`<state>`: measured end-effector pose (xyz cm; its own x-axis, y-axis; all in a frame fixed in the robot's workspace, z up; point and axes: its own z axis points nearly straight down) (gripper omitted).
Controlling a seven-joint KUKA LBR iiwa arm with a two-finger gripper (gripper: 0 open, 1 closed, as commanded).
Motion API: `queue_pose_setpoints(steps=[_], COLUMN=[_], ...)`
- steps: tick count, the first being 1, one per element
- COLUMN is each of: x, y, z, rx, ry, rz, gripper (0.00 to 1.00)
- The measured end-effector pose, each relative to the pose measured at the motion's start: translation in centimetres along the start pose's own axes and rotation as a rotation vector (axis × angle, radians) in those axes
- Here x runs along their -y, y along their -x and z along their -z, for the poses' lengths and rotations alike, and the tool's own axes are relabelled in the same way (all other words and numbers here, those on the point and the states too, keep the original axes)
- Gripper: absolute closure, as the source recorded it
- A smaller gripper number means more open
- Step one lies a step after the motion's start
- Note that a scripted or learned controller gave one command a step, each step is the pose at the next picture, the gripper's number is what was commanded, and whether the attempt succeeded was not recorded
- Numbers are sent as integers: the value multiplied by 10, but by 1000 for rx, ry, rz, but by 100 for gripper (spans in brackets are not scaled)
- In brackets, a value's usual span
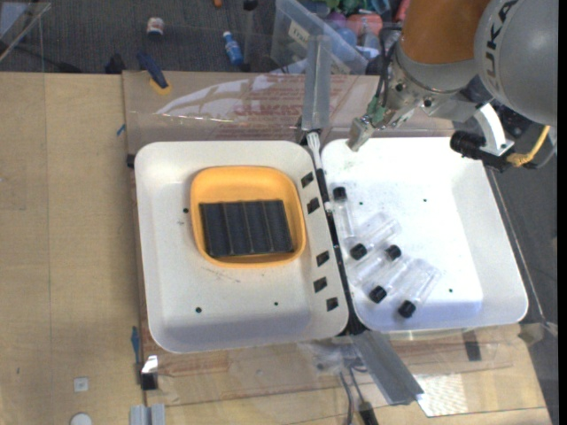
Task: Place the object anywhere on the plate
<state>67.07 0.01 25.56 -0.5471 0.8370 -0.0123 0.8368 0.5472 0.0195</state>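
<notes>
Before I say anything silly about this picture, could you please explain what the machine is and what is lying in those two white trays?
One camera looks down at a slant on a bench. The grey and orange machine at upper right is a robot arm; its pincer hangs above the right bin's back edge, with nothing visibly held. That bin holds several clear vials with black caps. The left bin holds an orange plate with a dark ridged block lying on it.

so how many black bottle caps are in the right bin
5, all on clear bottles along the bin's left side: one at the top, two in the middle, two lowest. The hand may hide more.
</notes>
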Motion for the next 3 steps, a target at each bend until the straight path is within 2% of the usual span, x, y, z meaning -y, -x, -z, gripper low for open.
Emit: queue_pose_setpoints(steps=[1, 2, 3], x=[0, -1, -1], y=[0, 1, 1], z=[0, 12, 12], rx=[0, 4, 4], ry=[0, 7, 6], rz=[0, 0, 0], gripper=[0, 100, 0])
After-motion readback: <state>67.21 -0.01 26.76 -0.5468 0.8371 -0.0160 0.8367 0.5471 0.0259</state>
